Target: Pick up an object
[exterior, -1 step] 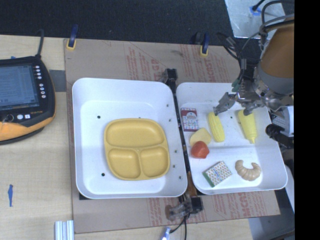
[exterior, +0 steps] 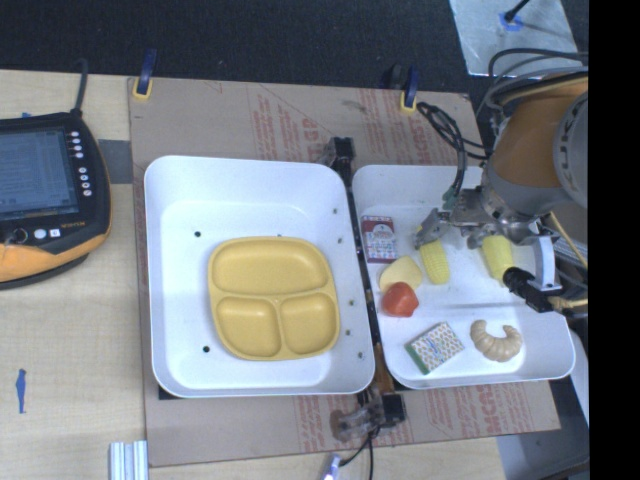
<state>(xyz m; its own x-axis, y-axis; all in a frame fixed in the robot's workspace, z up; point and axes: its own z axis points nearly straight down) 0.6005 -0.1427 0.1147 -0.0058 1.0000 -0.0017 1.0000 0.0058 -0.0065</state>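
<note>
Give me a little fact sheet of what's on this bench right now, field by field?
left bin: holds a yellow divided plate
right bin: small box, two corn cobs, lemon-yellow piece, red tomato-like piece, patterned packet, croissant
gripper: low over the right bin's far side, beside the corn
far left of bench: handheld control screen

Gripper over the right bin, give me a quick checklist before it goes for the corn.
1. Gripper above the right bin: ok.
2. Gripper lined up with the corn: ok, it hangs just above it in the view.
3. Gripper open: cannot tell.
4. Nothing held already: cannot tell.
5. Room around the corn: not ok, a pale yellow piece lies close on its left.
6. Second corn clear of the arm: cannot tell, the arm partly covers it.
</note>
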